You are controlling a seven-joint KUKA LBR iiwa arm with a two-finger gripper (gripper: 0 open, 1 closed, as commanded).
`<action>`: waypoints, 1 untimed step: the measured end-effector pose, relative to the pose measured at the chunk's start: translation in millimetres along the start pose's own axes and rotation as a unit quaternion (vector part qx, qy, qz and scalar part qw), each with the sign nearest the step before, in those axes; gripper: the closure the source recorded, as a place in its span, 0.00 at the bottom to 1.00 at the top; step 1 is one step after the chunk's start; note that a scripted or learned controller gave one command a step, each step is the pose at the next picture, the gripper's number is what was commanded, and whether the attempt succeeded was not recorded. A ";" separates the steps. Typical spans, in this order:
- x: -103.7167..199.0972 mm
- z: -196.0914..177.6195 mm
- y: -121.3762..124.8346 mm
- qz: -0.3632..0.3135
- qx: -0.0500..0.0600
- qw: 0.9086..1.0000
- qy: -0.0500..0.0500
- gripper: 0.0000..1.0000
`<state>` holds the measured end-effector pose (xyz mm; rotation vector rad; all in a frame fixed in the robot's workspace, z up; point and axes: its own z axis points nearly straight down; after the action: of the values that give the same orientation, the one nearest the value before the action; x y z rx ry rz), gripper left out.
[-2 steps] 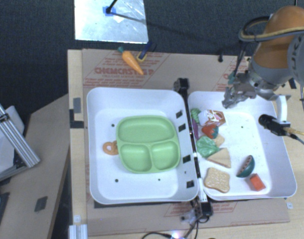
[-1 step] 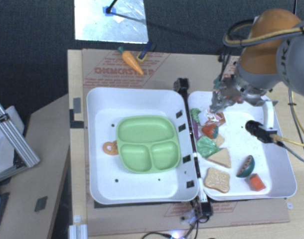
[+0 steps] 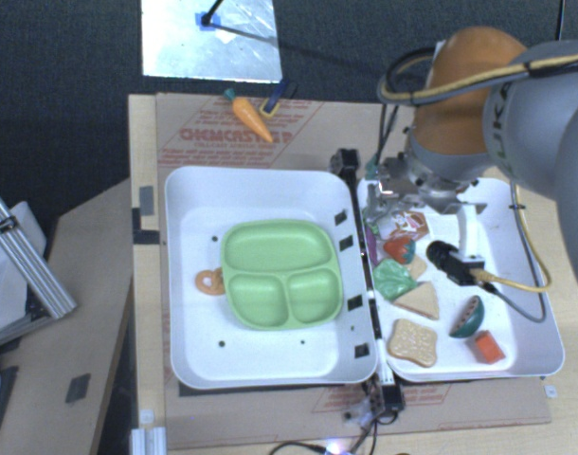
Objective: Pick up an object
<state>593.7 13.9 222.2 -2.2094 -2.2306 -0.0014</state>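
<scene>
The right bin point(image 3: 540, 344) holds several toy foods: a red tomato piece point(image 3: 400, 248), a green lettuce leaf point(image 3: 393, 279), a tan bread triangle point(image 3: 420, 301), a slice of toast point(image 3: 412, 343), a watermelon wedge point(image 3: 467, 318) and an orange-red block point(image 3: 488, 348). My gripper point(image 3: 382, 203) hangs low over the far left corner of this bin, just above a red and white packet point(image 3: 406, 224) and the tomato piece. The wrist hides the fingertips. I see nothing clearly held.
The left bin point(image 3: 189, 349) carries a green divided plate point(image 3: 279, 273) and a small orange pretzel shape point(image 3: 210, 282) beside it. A toy carrot point(image 3: 251, 118) lies on the cardboard behind the bins. The black divider point(image 3: 355, 245) runs between the bins.
</scene>
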 end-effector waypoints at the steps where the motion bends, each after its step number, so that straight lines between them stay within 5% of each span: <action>1: 56.0 -5.8 -18.3 0.000 0.000 1.000 0.000 1.00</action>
<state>574.9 69.7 228.1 -2.2081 -2.2312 -0.0025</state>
